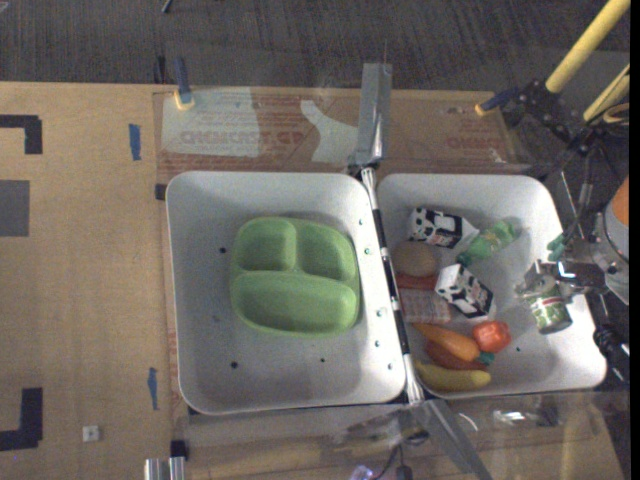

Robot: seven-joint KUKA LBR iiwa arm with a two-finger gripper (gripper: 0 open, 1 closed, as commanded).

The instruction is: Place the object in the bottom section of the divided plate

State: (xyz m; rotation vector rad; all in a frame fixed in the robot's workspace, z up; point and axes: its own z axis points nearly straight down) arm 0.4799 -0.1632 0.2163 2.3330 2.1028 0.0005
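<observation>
Green plate [296, 273], black-and-white cartons [441, 226]

Reaching in from the right edge, wrist low. End effector [548, 290] at the far right, pointing leftward. Finger detail too blurred.

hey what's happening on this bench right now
A robot arm reaches in from the right, its claw over the right bin, close to a small green-labelled can. That bin also has toy food: two cow-print cartons, a carrot, a banana and a tomato. The green divided plate sits in the left bin with nothing in its sections, so nothing has been placed yet.
</observation>
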